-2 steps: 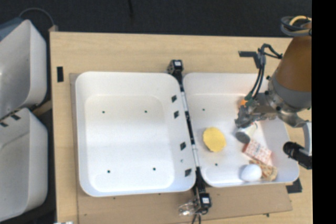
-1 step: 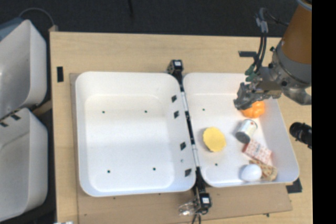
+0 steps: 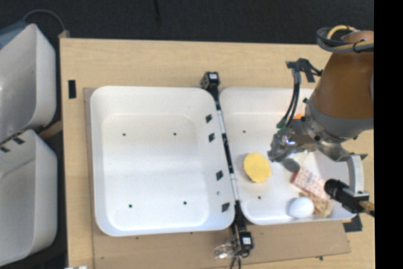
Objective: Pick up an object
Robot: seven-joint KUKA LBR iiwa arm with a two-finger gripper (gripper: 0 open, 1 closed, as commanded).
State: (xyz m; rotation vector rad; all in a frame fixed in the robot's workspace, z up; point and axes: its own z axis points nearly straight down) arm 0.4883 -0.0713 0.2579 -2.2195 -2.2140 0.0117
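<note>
The arm (image 3: 343,88) reaches in from the right over the right bin (image 3: 252,104) of the 2 white bins on the bench (image 3: 138,63). The gripper (image 3: 284,149) hangs low over this bin's middle, just right of a yellow disc (image 3: 257,167) that lies flat on the bin floor near the divider. Whether the gripper is apart or together I cannot tell, and nothing is seen clamped in it. A red-and-white packet (image 3: 309,182) lies just beside it, toward the near right corner. A white ball (image 3: 301,207) rests at the near wall, close to the packet. The left bin (image 3: 101,135) sits alongside.
</note>
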